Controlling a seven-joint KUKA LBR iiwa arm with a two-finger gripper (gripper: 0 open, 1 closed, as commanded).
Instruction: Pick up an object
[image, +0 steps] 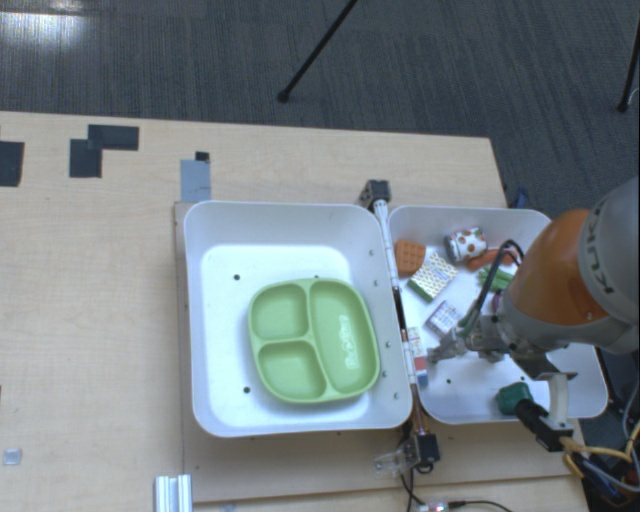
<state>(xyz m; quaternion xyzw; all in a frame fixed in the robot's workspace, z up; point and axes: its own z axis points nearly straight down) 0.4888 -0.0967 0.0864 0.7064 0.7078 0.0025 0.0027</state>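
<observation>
Nothing is looking lifted yet, so the pick is judged as still ahead: the hand (455, 345) is hanging low over the right bin (450, 408) at the frame's lower right, its spread impossible to tell. Farther up, small objects (432, 272) are lying loose on that bin's floor.

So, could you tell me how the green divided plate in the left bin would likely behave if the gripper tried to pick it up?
The green divided plate looks like moulded plastic, so probably stiff and light. It lies flat on the left bin floor with a low rounded rim, so two fingers may slip off. Flat-bottomed, it should slide rather than roll or tip.
</observation>
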